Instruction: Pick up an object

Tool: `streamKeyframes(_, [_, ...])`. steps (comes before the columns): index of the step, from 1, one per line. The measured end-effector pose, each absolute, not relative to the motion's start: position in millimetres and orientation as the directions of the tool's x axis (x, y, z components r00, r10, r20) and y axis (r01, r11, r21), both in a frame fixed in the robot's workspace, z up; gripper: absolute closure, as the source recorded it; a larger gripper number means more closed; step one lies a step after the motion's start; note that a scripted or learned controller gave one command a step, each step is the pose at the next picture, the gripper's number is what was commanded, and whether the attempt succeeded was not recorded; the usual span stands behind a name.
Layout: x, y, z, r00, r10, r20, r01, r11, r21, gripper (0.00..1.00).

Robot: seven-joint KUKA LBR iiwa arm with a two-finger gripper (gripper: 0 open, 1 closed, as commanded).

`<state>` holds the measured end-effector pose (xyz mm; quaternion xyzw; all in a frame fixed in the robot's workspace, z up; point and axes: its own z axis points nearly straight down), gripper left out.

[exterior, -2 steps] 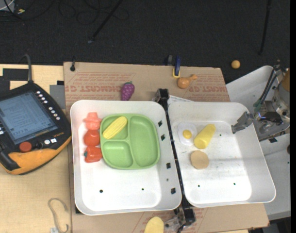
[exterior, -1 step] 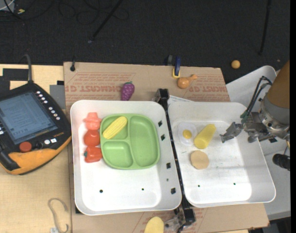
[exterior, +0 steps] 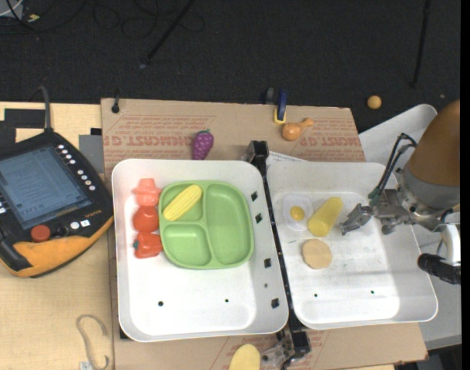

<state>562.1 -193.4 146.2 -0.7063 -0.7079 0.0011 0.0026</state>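
Note:
My gripper (exterior: 354,219) hangs low over the right bin (exterior: 389,299), reaching in from the right. Just left of its tip lies a yellow cylinder (exterior: 324,216), tilted; I cannot see whether they touch. A small yellow round piece (exterior: 297,213) sits further left. A tan disc (exterior: 317,253) lies below the cylinder. In the left bin (exterior: 189,307) a green divided plate (exterior: 219,237) carries a yellow corn cob (exterior: 180,201). Red and pink toy pieces (exterior: 146,220) are stacked along the plate's left side.
Behind the bins, on cardboard, lie purple grapes (exterior: 203,142) and an orange gourd (exterior: 294,129). A control pendant (exterior: 42,199) rests at far left. A yellow lemon (exterior: 245,356) sits at the front edge. Bare floor shows in the right bin's front half.

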Motion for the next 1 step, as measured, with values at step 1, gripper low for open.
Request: streamKeyframes(1, [561.8, -190.1, 92.5, -0.002, 1.000, 0.003, 1.000, 0.002, -0.006, 0.00])
